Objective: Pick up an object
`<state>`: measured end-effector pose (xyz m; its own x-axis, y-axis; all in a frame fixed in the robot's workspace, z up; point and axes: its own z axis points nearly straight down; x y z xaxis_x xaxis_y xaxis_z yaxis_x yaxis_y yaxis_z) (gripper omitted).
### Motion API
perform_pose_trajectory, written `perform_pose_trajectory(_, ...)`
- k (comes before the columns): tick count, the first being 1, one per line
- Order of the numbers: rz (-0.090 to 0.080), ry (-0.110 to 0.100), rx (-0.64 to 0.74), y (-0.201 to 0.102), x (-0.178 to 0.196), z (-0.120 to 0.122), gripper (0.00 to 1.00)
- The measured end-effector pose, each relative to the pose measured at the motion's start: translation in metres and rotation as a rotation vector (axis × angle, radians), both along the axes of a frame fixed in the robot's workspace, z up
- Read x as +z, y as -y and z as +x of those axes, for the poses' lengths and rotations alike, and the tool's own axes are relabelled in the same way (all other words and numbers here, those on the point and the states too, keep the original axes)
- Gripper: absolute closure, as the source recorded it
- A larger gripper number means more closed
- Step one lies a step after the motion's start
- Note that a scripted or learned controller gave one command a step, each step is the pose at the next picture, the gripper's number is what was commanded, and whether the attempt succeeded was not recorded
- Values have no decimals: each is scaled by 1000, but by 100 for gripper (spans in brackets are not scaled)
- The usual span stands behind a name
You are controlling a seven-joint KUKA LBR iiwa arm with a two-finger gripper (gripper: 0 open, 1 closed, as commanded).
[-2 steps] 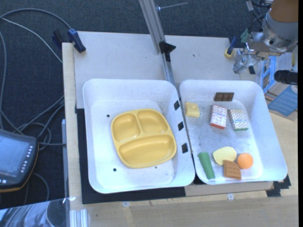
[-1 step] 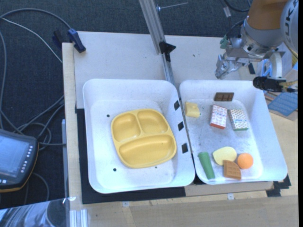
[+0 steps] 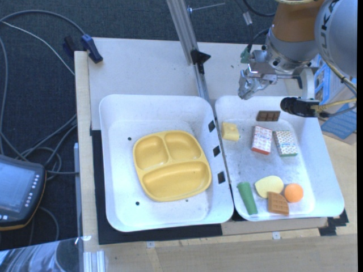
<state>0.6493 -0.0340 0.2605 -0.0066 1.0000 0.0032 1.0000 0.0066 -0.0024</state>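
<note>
1. The gripper (image 3: 247,90) hangs at upper right of the frame, over the far rim of the right bin (image 3: 317,130); whether its jaws are spread or pressed together cannot be told.
2. That bin holds a yellow block (image 3: 230,131), brown bar (image 3: 267,116), two small cartons (image 3: 261,140) (image 3: 286,143), green stick (image 3: 247,198), orange ball (image 3: 293,192).
3. A yellow divided plate (image 3: 172,165) lies in the left bin (image 3: 113,123).

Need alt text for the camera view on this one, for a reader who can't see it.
The arm's hand hangs above the far rim of the right bin, which holds small food items: a yellow block, two cartons, a chocolate bar, a green stick, an orange. The left bin holds a yellow divided plate.
</note>
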Motion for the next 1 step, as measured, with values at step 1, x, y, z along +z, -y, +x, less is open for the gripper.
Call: perform_pose_trajectory(1,0,0,0,-52,2,-8,100)
